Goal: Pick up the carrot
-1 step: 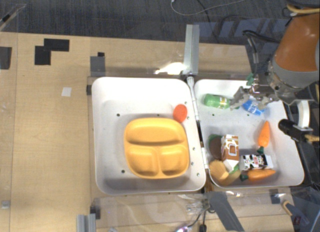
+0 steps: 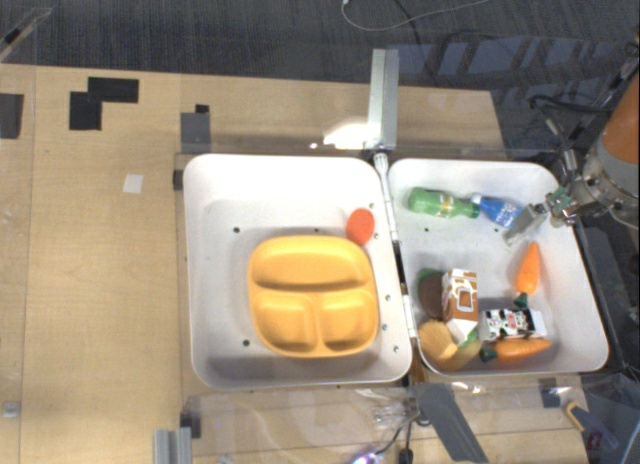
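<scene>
Two bins sit before us: the left bin carries a yellow divided tray. In the right bin, the carrot lies near the right wall, apart from the clutter. We judge it light, rigid, smooth plastic, best pinched across its thick middle. Above it hangs the gripper, whose jaws are too blurred to read; we see nothing between them.

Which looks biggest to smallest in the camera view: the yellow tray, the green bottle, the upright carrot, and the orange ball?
1. Yellow tray, by far the largest.
2. Green bottle.
3. Upright carrot, shorter than the bottle.
4. Orange ball, close to the carrot in apparent area, so that last ranking is unsure.
</scene>
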Robot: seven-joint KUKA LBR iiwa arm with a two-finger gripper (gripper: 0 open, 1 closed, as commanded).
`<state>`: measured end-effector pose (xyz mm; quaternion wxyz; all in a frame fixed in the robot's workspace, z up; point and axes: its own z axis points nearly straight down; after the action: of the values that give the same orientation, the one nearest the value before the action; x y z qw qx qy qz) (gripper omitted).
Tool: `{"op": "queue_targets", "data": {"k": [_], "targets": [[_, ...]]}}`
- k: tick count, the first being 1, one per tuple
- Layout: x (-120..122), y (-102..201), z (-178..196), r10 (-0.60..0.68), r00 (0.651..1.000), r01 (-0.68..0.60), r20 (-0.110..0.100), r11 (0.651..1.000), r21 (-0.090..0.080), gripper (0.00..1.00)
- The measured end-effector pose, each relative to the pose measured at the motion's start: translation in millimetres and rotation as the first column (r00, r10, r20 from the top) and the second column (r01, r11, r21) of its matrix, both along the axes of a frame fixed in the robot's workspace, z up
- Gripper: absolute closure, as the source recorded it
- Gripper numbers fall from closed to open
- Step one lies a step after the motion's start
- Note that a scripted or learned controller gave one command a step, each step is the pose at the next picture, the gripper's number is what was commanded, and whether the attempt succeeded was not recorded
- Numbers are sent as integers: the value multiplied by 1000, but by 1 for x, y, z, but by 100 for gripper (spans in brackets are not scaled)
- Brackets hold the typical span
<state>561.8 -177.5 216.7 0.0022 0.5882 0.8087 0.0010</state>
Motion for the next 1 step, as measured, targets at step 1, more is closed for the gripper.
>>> {"op": "queue_targets", "data": {"k": [1], "targets": [[15,-28,-112,56,998,-56,-1,998,0,0]]}}
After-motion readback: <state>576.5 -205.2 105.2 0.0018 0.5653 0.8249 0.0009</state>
